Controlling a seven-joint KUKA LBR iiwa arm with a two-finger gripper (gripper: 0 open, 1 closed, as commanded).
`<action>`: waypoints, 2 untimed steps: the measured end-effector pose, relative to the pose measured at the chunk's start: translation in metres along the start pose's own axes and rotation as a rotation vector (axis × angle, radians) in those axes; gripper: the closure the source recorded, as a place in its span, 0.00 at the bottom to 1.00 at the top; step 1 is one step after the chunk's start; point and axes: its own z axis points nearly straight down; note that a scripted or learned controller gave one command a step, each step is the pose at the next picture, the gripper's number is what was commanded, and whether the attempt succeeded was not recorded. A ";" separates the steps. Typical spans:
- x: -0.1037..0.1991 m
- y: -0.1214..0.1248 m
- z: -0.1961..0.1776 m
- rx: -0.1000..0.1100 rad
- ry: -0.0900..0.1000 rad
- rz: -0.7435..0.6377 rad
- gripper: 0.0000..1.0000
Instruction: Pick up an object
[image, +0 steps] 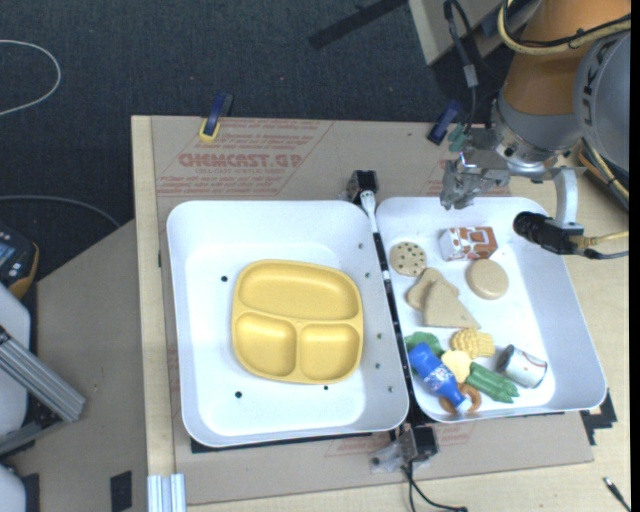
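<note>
Your far-left landmark is the yellow plate (297, 321) in the left bin (190, 330), well left of and below the end effector (459, 195). The cookie (407, 258) lies below-left of it, the small red-and-white carton (469, 242) just beneath, the tan disc (487, 279) lower right. The arm (545, 90) drops in from upper right, wrist pointing down over the right bin's (580, 340) top edge. You cannot tell whether the end effector is apart or together.

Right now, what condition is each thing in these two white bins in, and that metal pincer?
Pincer: above the right bin's far edge, holding nothing.
Yellow divided plate: flat in the left bin, compartments bare.
Cookie: lying flat.
Blue bottle: on its side.
Small can: tipped over.
</note>
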 end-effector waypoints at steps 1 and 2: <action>0.052 0.011 0.007 0.001 0.000 0.002 1.00; 0.059 0.001 0.024 0.008 0.000 0.005 1.00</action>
